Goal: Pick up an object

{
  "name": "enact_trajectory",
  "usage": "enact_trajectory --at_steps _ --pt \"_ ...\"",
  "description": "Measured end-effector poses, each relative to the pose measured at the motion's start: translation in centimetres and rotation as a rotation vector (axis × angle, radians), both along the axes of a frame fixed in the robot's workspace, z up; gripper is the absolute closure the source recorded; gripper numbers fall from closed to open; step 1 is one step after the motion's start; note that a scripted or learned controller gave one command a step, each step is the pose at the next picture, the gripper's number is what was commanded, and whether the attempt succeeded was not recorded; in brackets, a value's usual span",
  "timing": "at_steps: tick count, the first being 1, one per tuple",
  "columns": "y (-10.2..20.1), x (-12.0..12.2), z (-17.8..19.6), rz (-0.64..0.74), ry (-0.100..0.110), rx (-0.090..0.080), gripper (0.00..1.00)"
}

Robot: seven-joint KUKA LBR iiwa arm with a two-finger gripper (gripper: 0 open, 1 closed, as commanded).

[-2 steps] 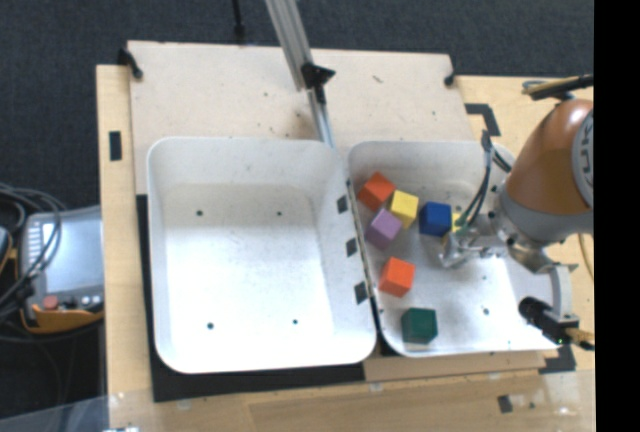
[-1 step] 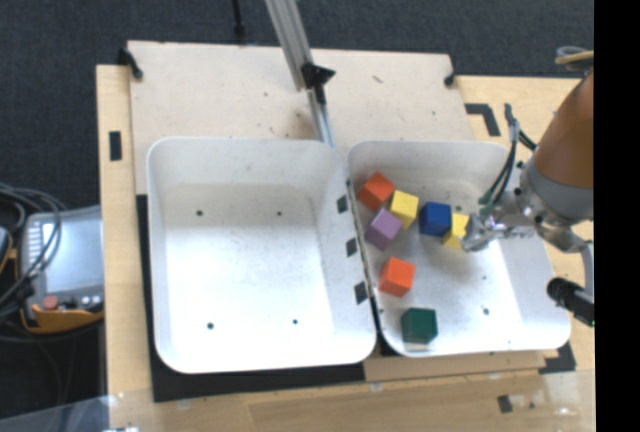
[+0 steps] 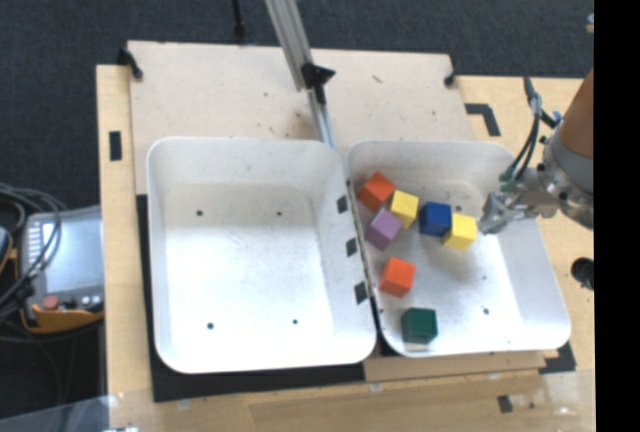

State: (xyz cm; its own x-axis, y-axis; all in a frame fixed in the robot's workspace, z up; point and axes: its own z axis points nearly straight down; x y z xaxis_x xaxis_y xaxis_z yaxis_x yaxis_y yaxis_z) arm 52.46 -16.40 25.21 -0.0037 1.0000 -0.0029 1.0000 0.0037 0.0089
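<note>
Seven small blocks lie in the right bin (image 3: 520, 305). Nearest the camera: green block (image 3: 420, 325), flat by the front wall. Behind it an orange block (image 3: 398, 276), turned slightly. Next a purple block (image 3: 382, 228), cornerwise. Then a row running left to right: yellow block (image 3: 404, 207), blue block (image 3: 435, 219), second yellow block (image 3: 461, 231), the last two touching. Farthest, a second orange block (image 3: 377, 190). All cubes, so no long axis. Gripper (image 3: 492, 218) sits low, just right of the second yellow block; jaws state cannot be told, nothing seen between them. Left bin (image 3: 160, 220) adjoins on the surface (image 3: 200, 90).
</note>
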Motion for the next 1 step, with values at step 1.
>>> enact_trajectory --at_steps 1 --pt "4.05 2.25 -1.09 0.002 0.007 0.002 1.00"
